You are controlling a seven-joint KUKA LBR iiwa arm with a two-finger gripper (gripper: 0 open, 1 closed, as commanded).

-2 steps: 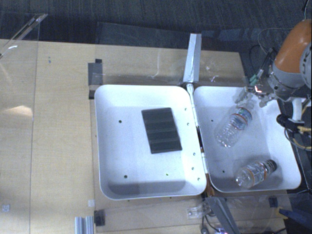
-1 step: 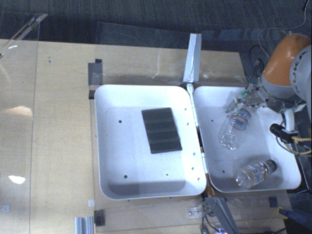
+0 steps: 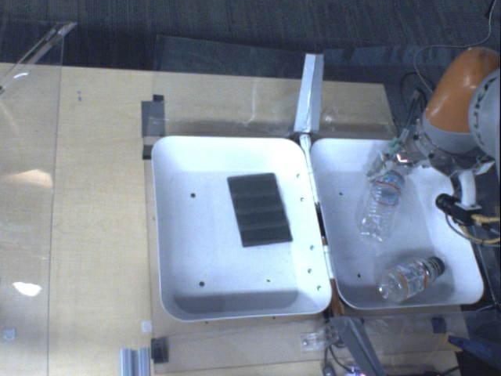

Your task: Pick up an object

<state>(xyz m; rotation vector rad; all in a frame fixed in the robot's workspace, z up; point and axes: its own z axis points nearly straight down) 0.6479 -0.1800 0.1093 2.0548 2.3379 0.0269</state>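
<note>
Bright, even light — white bins (image 3: 235, 151) glare, edges slightly soft.

1. Left bin (image 3: 176, 210): white, holding a black ribbed pad (image 3: 259, 209).
2. Right bin (image 3: 344, 233): white, with two clear bottles (image 3: 381, 206).
3. Bench (image 3: 94, 210): pale wood.
4. Arm (image 3: 458, 100): grey, orange band.

from my screen the bench (image 3: 86, 210) reads as pale wood-look board, smooth with a soft sheen. both bins, left bin (image 3: 176, 288) and right bin (image 3: 344, 171), look like smooth white plastic, slightly glossy. the dark ribbed pad (image 3: 259, 209) is matt, rubbery or foam-like. two bottles (image 3: 380, 206) (image 3: 411, 277) are clear, crinkled plastic catching glints. the arm's orange band (image 3: 458, 92) looks satin.
</note>
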